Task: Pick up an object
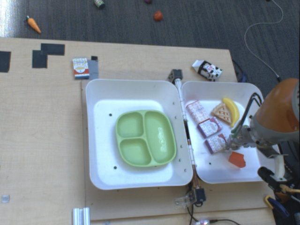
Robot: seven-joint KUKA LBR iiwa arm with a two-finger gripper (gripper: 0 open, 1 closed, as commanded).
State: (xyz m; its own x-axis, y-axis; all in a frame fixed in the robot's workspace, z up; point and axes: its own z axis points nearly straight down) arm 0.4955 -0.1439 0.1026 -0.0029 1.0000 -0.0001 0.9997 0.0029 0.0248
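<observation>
Over the right bin (253,90), the gripper (233,142) is hanging low above the floor, beside a purple packet (216,144) and just left of an orange block (237,160); finger state cannot be told, and nothing is showing between them. Also lying in this bin: two more packets (196,109) (209,126), a waffle wedge (221,113) and a banana (231,109). A green tray (146,138) is sitting in the left bin (101,125). A cow carton (207,70) is resting on the bench (42,139) behind the bins.
</observation>
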